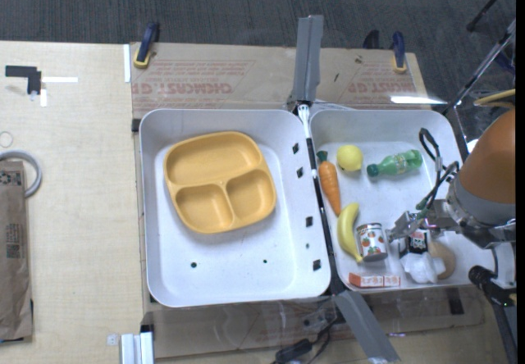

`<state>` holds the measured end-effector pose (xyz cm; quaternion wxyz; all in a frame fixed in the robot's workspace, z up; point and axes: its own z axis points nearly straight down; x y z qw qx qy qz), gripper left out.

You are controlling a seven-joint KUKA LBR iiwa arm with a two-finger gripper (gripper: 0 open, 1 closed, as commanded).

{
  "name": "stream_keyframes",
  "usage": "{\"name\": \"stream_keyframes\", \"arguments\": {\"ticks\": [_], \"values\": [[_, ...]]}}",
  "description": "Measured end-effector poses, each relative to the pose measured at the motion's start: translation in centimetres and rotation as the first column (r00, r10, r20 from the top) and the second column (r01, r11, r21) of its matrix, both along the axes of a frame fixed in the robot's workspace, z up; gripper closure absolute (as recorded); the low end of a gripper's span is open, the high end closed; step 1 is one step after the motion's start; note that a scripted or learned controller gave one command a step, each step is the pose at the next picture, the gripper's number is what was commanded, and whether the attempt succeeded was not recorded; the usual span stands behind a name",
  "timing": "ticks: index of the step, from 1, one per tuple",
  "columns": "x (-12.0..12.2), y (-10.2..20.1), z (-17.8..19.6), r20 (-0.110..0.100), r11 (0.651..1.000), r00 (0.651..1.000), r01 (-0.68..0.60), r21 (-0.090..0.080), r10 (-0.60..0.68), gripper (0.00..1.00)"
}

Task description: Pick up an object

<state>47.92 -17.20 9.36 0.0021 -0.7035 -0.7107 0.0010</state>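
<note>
The right bin (385, 114) holds a yellow lemon (350, 158), a green bottle (395, 164) lying on its side, an orange carrot (330, 184), a banana (349, 231), a small upright can (371, 242) and a flat red-and-white packet (374, 279). My gripper (414, 229) is low in this bin's right half, right of the can. A small dark item with a red label (418, 243) sits right under it. A white crumpled object (422, 269) and a tan piece (445, 260) lie just in front of the gripper.
The left bin (238, 268) carries a yellow three-part plate (220, 182). A divider (310, 182) separates the bins. The arm's orange band (496, 166) hangs over the right bin's right wall. A black cable (430, 145) loops near the bottle.
</note>
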Motion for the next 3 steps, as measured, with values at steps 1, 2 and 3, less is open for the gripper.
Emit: {"name": "stream_keyframes", "arguments": {"ticks": [1,2,3], "values": [[0.0,0.0,0.7,-0.002,1.000,1.000,0.002,0.001,-0.002,1.00],[0.3,5.4,11.8,0.001,1.000,1.000,-0.021,-0.002,0.021,1.00],[0.3,5.3,12.4,-0.004,1.000,1.000,-0.021,-0.003,0.021,1.00]]}}
